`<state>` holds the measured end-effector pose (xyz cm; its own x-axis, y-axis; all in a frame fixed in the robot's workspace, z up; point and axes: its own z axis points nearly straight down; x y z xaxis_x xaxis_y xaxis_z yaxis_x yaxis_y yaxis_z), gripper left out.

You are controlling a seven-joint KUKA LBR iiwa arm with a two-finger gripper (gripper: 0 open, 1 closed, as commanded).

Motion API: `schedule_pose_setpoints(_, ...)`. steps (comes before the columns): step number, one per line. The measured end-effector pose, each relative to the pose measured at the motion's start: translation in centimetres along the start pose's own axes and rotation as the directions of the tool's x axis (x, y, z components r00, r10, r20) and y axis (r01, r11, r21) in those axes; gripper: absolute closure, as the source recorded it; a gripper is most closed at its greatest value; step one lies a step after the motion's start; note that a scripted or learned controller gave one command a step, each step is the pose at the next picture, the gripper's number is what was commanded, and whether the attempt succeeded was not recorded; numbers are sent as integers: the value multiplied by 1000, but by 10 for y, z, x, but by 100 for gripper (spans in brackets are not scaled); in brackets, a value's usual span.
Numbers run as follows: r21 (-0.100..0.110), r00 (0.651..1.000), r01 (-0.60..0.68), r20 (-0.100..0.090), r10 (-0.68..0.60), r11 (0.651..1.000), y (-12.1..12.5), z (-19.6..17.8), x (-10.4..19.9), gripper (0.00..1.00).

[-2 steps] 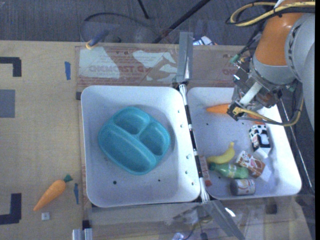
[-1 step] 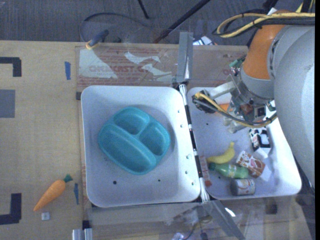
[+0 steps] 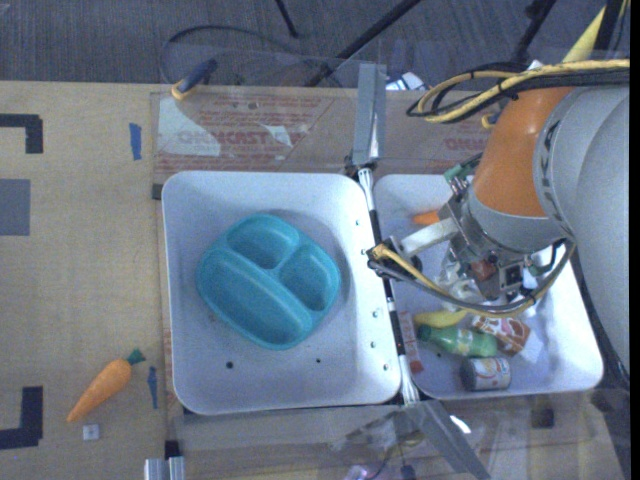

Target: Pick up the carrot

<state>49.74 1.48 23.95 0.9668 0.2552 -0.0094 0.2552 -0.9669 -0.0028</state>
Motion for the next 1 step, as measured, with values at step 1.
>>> schedule_pose_setpoints(1, -1, 943, 332, 0, -332, 943, -57, 27, -1, 100)
